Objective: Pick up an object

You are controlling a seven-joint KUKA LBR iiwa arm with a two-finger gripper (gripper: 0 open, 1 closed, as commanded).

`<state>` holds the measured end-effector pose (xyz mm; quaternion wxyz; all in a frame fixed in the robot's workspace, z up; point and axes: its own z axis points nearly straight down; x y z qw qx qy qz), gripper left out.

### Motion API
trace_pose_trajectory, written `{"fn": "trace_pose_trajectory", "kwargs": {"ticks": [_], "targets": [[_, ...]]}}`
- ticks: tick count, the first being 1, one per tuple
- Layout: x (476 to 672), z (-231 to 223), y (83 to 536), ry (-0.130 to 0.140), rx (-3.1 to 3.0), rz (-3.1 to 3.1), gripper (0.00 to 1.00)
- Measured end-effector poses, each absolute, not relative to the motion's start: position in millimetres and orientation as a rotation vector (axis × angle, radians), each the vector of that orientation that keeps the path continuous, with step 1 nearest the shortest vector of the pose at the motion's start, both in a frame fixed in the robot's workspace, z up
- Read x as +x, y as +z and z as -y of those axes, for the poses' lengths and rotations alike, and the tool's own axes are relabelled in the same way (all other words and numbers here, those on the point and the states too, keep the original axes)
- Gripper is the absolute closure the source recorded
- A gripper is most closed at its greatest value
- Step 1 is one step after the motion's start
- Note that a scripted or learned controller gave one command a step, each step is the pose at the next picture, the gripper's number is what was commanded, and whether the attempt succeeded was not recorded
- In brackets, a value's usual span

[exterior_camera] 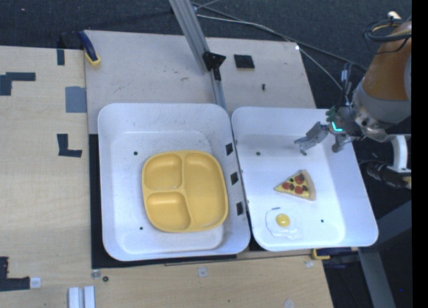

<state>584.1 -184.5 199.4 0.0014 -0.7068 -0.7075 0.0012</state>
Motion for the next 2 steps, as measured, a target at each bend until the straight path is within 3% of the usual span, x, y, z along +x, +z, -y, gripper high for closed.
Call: {"fn": "trace_pose_trajectory", "kwargs": {"ticks": [1,2], "targets": [[584.7,184.6,200.3,0.002,-2.22,2.222,0.0],[576.4,186.3,138.9,0.007,-2.217,2.219,0.0]]}}
